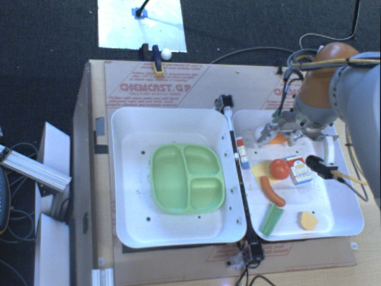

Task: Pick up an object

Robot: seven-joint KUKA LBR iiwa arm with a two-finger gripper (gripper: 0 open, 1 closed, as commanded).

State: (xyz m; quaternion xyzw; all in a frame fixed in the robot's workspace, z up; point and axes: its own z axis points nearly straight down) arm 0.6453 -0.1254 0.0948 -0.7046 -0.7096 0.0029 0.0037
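While my gripper [278, 133] hangs over the orange piece [275, 139] near the right bin's [351, 219] far edge, grip state unclear, I'd descend straight, clear of the tomato [279, 168].

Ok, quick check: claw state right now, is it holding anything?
Claw: low in the right bin, over an orange piece. Open or shut, and whether it holds anything: cannot be told from this view.
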